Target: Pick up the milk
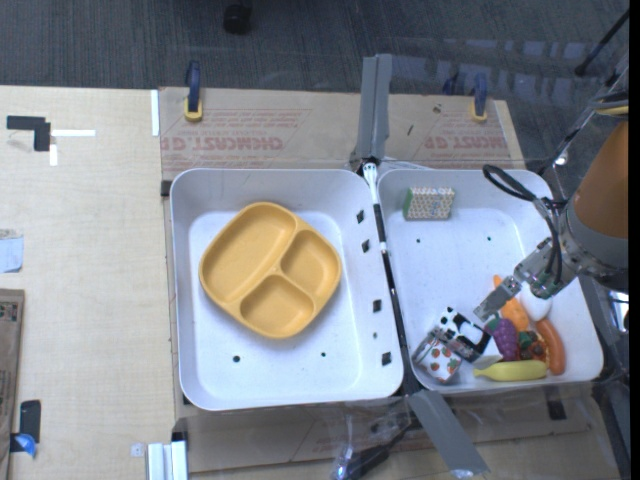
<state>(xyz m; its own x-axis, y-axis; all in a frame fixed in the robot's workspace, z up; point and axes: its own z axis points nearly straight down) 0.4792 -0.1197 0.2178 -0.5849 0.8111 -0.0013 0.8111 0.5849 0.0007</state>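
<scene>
White plastic forms the two shallow bins on the bench: the left bin (200,368) and the right bin (470,258), side by side with a grey divider between them. Cardboard lies under and behind both.

Reaching in from the right, the arm (600,203) shows its orange band at the frame's edge, with the grey wrist angled down and to the left over the right bin's near right part. Its gripper (497,300) points at a slant toward the pile of items in the near corner; whether its tips are spread or closed cannot be made out, and nothing can be seen between them.

Filling much of the left bin is a yellow plate (270,268) with three sections, lying flat.

In the right bin, a small green-edged sponge (429,203) sits at the far side, well apart from the rest. Near the front wall lies a banana (512,370), beside a carrot (552,348), purple grapes (505,338) and an orange piece (514,311). The milk (460,330), a small black-and-white carton, lies just left of the grapes and just beside the gripper's tip, with a silvery packet (438,356) touching it on the near left.
</scene>
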